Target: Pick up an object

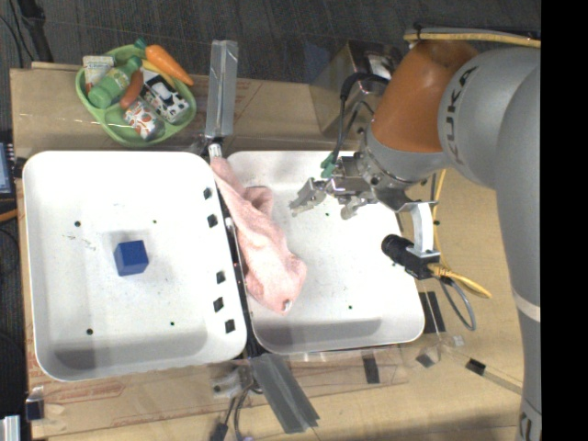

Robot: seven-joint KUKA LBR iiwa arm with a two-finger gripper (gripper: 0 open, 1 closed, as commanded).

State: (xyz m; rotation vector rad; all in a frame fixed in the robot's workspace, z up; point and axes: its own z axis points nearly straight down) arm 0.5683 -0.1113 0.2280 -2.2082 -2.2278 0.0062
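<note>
A soft pink cloth (261, 246) lies crumpled in the right bin (367, 315), draped along that bin's left wall with its top end reaching up over the wall near the rear left corner. Its folds are loose and rumpled, its lower end bunched into a rounded lump. Above the bin's rear middle hangs the gripper (323, 200), a metal assembly with thin fingers spread apart and nothing between them, clear of the cloth. The grey arm (487, 127) behind it is smooth and rounded, with a glossy orange band and the letters "KUKA" running up its side. In the left bin (55, 338), a small blue cube (131, 256) with hard, flat faces sits near the middle. Both bins are shallow, white and round-cornered. On the bench's rear left corner stands a green bowl (101, 118) of toy food, an orange carrot among it.
</note>
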